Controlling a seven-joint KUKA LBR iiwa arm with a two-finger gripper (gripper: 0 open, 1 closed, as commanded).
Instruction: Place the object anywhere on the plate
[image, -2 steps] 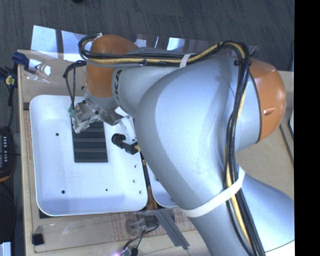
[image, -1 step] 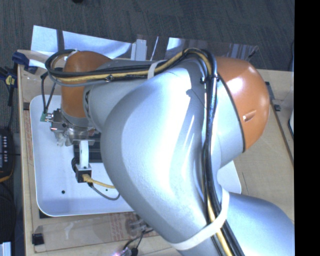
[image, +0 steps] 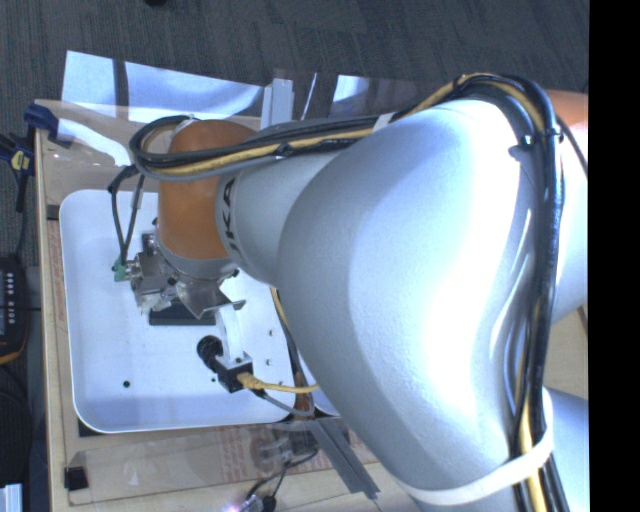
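The grey arm takes up most of the view, reaching in from the right and bending low over the left-hand white bin, so near the camera that its bulk covers the right-hand bin and much of the counter; it sits this way, I judge, because the wrist must point straight down into the bin to work there. Yellow and black cables run along the arm's upper side and loop round the orange band, kept slack enough for the wrist to turn. Below the band the claw hangs just above the bin floor, a dark block at its lower end; its fingers are hidden beneath the wrist housing, so I cannot tell how far apart they stand or whether anything lies between them. A small black fitting on a yellow lead hangs beside it, close to the bin floor. Neither the object nor the plate can be made out here, so where the object lies cannot be told.
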